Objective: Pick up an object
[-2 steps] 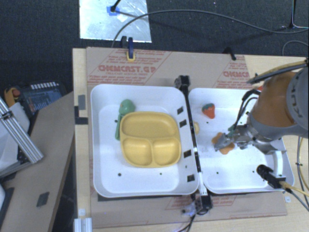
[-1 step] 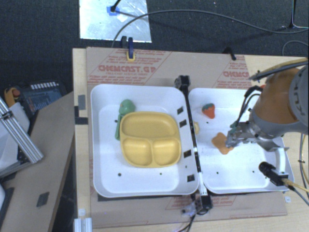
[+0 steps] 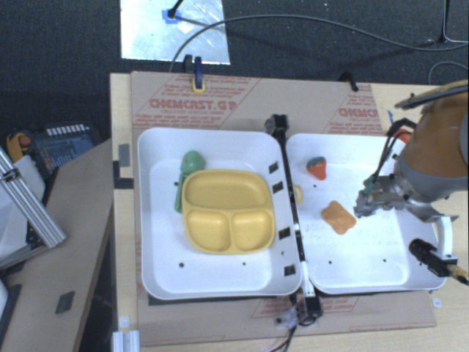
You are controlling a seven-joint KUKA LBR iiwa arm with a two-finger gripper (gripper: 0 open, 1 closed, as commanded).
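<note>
Orange block (image 3: 338,217) is seen lying in the right bin (image 3: 366,270), just left of the gripper (image 3: 364,204), not between its jaws; jaw state cannot be told. One strawberry (image 3: 316,167) is counted there; one yellow tray (image 3: 224,211) and one green utensil (image 3: 187,173) in the left bin (image 3: 157,255).

Green spoon (image 3: 187,169) partly hidden under the yellow tray (image 3: 226,211); the arm (image 3: 438,152) is cut off at the right edge.
</note>
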